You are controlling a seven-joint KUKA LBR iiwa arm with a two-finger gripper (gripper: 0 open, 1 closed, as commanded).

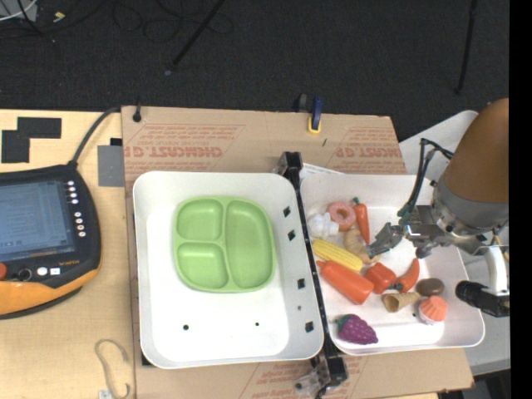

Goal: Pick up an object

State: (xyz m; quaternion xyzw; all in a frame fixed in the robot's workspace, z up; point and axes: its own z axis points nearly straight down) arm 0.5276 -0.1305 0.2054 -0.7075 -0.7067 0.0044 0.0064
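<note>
The right bin (pixel 470 336) holds several toy foods: a corn cob (pixel 337 254), a large orange carrot (pixel 346 282), a red pepper (pixel 381 274), a curved red chili (pixel 411 273), purple grapes (pixel 357 329), a pink donut (pixel 340 214), a small carrot (pixel 362 219), a cone (pixel 399 300) and a brown nut (pixel 430 287). My gripper (pixel 406 244) hangs low over the middle of this bin, just above the pepper and chili. Its dark fingers stand apart, open, with nothing between them.
The left bin (pixel 148 264) holds a green divided plate (pixel 224 243). A black divider (pixel 301 248) runs between the bins. A teach pendant (pixel 41 231) lies on the bench at far left. A blue-and-yellow clamp (pixel 315 115) sits at the cardboard's back edge.
</note>
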